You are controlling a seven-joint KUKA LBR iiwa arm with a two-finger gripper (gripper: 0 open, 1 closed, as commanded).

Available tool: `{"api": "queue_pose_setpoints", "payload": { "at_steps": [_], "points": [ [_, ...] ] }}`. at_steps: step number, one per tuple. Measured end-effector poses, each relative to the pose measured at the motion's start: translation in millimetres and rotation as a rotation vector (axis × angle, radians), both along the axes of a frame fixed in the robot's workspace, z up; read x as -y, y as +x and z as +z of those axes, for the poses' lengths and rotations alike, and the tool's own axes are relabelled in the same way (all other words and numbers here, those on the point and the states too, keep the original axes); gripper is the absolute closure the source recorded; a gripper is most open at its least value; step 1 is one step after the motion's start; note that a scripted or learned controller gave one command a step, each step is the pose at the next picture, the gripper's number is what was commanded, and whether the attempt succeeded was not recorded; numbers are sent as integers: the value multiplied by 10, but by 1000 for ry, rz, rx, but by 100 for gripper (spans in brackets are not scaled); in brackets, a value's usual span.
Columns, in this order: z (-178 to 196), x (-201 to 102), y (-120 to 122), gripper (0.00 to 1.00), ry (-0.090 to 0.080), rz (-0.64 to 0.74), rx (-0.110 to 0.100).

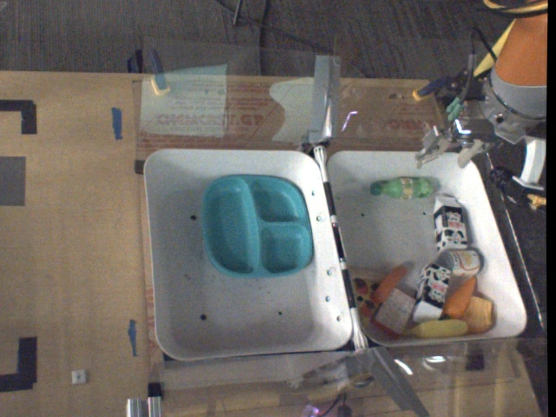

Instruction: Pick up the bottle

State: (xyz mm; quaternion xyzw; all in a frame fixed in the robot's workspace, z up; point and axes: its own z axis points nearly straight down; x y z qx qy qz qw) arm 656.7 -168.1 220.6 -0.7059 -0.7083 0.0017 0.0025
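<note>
We see the end effector [450, 144] hovering over the far right corner of the right bin [497, 224], above its rim, with its two fingers apart and nothing between them. The bottle [402, 188] lies just below and to the left of it in this view, on its side on the bin floor, well apart from the clutter at the near end.

To do this step well, we would bring the end effector over the bottle's middle, turn the fingers to straddle its narrow width across the long axis, then descend straight and close; a round body lying flat may roll if struck off centre.

The bottle looks small and pale green with a lighter band around its waist, possibly a label, though the view is too soft to say.
</note>
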Motion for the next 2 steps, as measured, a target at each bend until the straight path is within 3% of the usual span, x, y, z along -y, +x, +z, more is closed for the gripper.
{"api": "queue_pose_setpoints", "payload": {
  "at_steps": [1, 2],
  "points": [
    [-1123, 93, 134, 0, -4, 65, 17],
    [-1189, 306, 187, 0, 16, 196, 13]
  ]
}}
